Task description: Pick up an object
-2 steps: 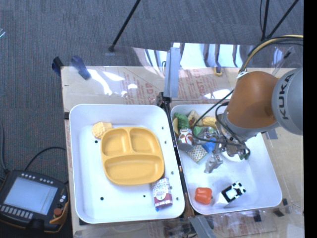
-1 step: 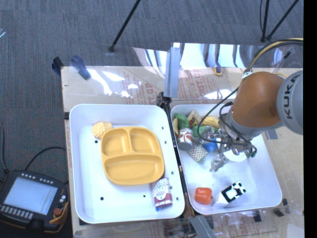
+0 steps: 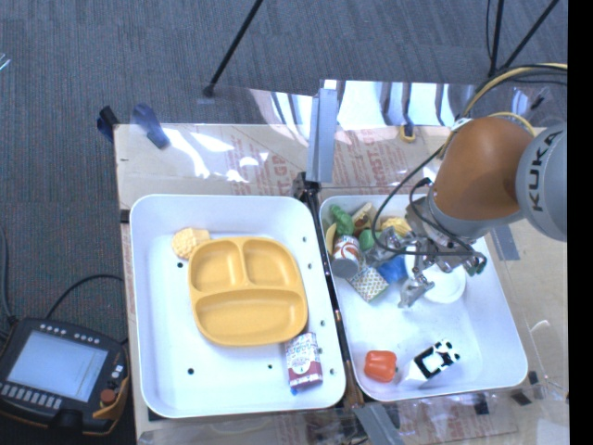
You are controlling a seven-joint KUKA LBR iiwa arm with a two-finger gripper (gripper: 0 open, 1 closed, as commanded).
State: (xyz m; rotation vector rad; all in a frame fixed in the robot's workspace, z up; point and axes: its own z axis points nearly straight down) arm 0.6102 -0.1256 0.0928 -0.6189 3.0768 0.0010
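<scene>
Hanging over the right bin (image 3: pixel 505 327), my claw (image 3: pixel 414 292) points down toward its middle, just beside a white round dish (image 3: pixel 447 288) and a blue block (image 3: pixel 393 269). My fingers look parted a little with nothing between them, though at this slant and size I would not swear to how wide they stand.

Most of what I could take is heaped in the bin's far left corner: a green piece (image 3: pixel 341 218), a small red-and-white can (image 3: pixel 347 248), a checkered pouch (image 3: pixel 369 284), with the blue block at the edge of the heap. These touch one another, so closing on one would likely nudge the rest.

Easier pickings, I judge, lie nearer the front wall: an orange-red toy (image 3: pixel 379 365), and a black-and-white block (image 3: pixel 435 360) just beside it. Both stand apart from the heap. The orange-red toy looks light, smooth and rounded, so it may squirt out of a pinch; I would close across its widest middle. The black-and-white block seems stiff and flat-sided, kinder to two fingers, taken across its short sides.

Over in the left bin (image 3: pixel 153 341) sit a yellow divided tray (image 3: pixel 247 289) and a small packet (image 3: pixel 303 362), well apart from me.
</scene>
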